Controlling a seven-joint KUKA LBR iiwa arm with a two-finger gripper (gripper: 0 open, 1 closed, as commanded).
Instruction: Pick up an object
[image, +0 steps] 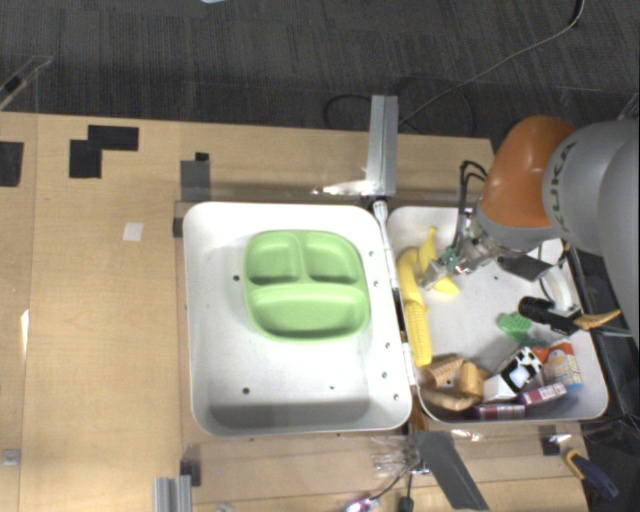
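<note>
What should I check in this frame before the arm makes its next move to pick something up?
1. Hand down in the right white bin: ok.
2. Hand close to a target, the small yellow plastic piece: ok.
3. Object between the fingers: cannot tell.
4. Long yellow corn cob along the bin's left wall, apart from the hand: ok.
5. Green divided plastic plate lying alone in the left white bin, out of the way: ok.

A green sectioned plate (304, 283) lies in the left white bin (215, 330), well left of the gripper, on the wooden desk (90, 330) marked by black patches (100, 150).
</note>
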